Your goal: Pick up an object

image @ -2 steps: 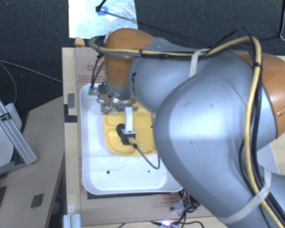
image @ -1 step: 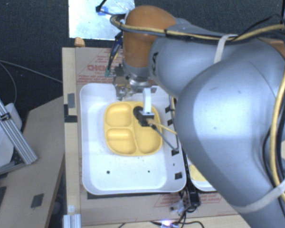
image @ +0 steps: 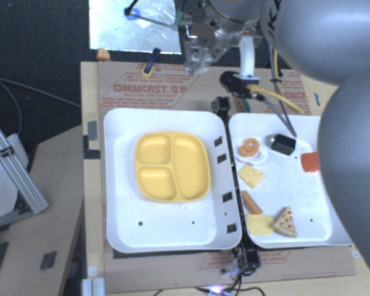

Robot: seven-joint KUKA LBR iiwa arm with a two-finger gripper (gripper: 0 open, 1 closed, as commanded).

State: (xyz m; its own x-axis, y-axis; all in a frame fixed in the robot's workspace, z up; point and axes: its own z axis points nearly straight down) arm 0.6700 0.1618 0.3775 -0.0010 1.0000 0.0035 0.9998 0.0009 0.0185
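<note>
Toy food lay in the right bin (image: 308, 227): donut (image: 251, 147) at 10 o'clock, black block (image: 283, 143) beside it, cheese (image: 251, 176) near centre-left, pizza slice (image: 286, 222) at 6, red piece (image: 310, 161) at 3. Yellow tray (image: 172, 166) sat mid left bin (image: 120, 227). Gripper (image: 197, 57) hung at 12 beyond both bins, over cardboard (image: 129, 91); opening could not be told, nothing seen held
</note>
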